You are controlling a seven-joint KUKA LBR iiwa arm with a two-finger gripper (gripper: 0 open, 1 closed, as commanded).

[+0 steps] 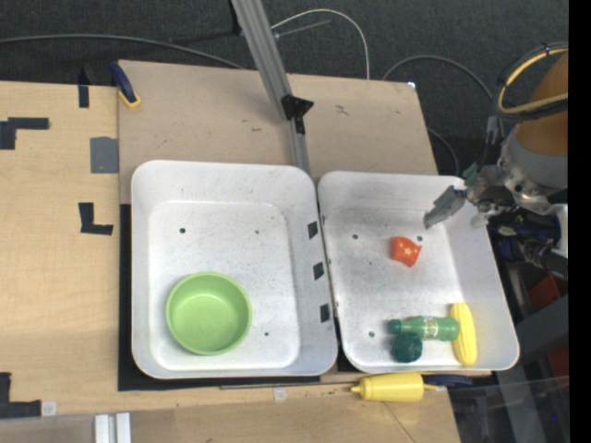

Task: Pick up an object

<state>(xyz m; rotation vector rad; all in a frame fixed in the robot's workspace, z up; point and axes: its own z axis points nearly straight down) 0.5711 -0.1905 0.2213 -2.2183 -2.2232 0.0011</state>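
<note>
A light wooden bench [55, 247] under dark carpet bears two shallow white bins side by side. The left white bin [148, 201] holds a round lime-green plastic bowl [209, 313]. The right white bin [369, 201] holds a small orange-red plastic piece [404, 250] near its middle, and along its near edge a green plastic bottle [424, 329] lying beside a yellow banana-shaped toy [464, 332]. A yellow squeeze bottle [391, 388] lies just outside the bin.

The grey two-finger gripper [445, 206] hangs over the bin's far right part, up and right of the orange piece; whether its jaws are spread I cannot tell. This looks like the approach step, nothing grasped yet. The next move calls for descending onto one item. The green bottle's long axis runs left to right, its darker end seemingly pointing left.
</note>
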